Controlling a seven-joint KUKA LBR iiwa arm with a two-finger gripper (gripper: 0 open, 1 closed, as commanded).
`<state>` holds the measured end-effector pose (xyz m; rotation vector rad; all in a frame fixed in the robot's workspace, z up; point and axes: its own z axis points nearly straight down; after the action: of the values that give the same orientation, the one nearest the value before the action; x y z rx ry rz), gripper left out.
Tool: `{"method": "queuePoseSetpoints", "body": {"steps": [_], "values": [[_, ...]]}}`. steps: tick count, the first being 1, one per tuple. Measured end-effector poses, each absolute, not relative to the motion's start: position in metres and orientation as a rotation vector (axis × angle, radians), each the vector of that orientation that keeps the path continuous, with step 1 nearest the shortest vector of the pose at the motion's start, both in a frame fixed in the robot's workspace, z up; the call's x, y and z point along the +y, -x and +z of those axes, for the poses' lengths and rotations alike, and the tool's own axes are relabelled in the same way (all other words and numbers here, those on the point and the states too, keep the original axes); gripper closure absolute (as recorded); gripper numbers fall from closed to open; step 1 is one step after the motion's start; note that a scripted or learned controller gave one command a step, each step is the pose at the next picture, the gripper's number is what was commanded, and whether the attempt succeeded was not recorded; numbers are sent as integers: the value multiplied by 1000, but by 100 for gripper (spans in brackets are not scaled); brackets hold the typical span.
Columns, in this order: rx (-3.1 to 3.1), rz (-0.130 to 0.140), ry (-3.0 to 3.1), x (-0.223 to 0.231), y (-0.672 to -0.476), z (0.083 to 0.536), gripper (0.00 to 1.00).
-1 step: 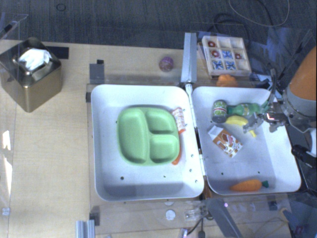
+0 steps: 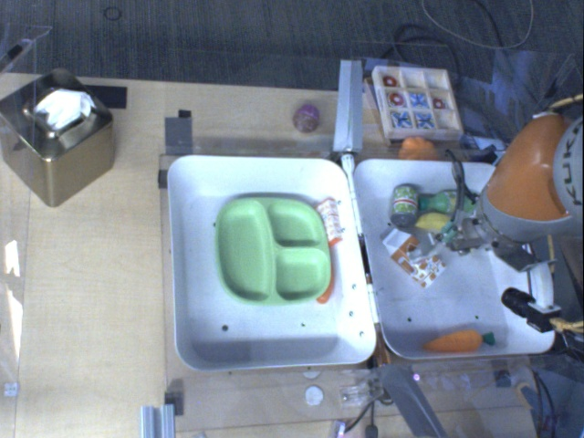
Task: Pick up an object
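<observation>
My gripper (image 2: pixel 453 236) reaches into the right bin (image 2: pixel 511 322) from the right, low over its upper middle. It hangs just beside a yellow and green item (image 2: pixel 434 206) and a small green can (image 2: pixel 404 203). A flat printed packet (image 2: pixel 417 259) lies just left of and below the gripper. An orange toy carrot (image 2: pixel 453 340) rests near the bin's front edge. The arm's grey wrist and orange band (image 2: pixel 534 172) cover the bin's upper right part.
The left bin (image 2: pixel 196 327) holds a green divided plate (image 2: pixel 272 249), with a snack packet (image 2: pixel 329 219) and an orange piece (image 2: pixel 324 292) at its right edge. A tic-tac-toe board (image 2: pixel 418 101) lies behind the right bin. A tan box (image 2: pixel 57 144) stands far left.
</observation>
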<state>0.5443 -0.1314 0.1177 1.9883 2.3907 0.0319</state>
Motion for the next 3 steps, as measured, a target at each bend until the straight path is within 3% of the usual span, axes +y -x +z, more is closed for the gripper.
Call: {"method": "queuePoseSetpoints", "body": {"steps": [1,2,3], "values": [[2415,38,-1930,-109,-559,111,0],[2412,65,-1917,-104,-565,128,100],[2412,64,-1918,-104,-565,128,0]]}}
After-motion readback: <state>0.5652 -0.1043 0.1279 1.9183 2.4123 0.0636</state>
